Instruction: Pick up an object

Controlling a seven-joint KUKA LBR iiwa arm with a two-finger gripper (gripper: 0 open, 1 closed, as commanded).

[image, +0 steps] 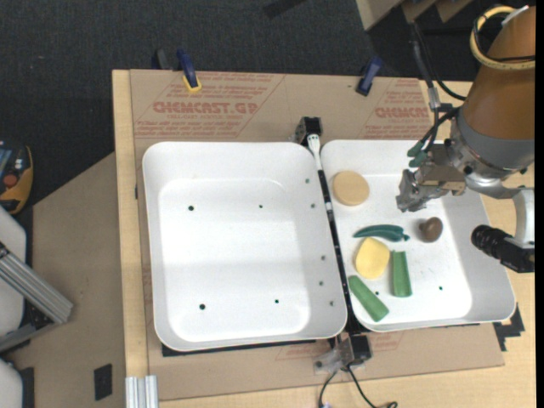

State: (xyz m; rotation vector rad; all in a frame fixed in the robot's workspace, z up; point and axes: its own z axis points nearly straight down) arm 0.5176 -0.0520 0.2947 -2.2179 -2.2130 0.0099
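Note:
The right bin (484, 300) holds a tan round disc (350, 188), a yellow lumpy piece (371, 258), a dark green curved pod (381, 232), two green sticks (400, 274) (368, 298) and a small brown ball (431, 229). My gripper (412, 195) hangs over the bin's upper middle, just above and left of the brown ball and right of the tan disc. I see nothing between its fingers.
The left bin (161, 253) lies beside the right one, the two meeting along a dark seam. Blue clamps (187, 70) (369, 76) hold the cardboard base at the back. A black arm part (501, 246) sits over the right bin's right edge.

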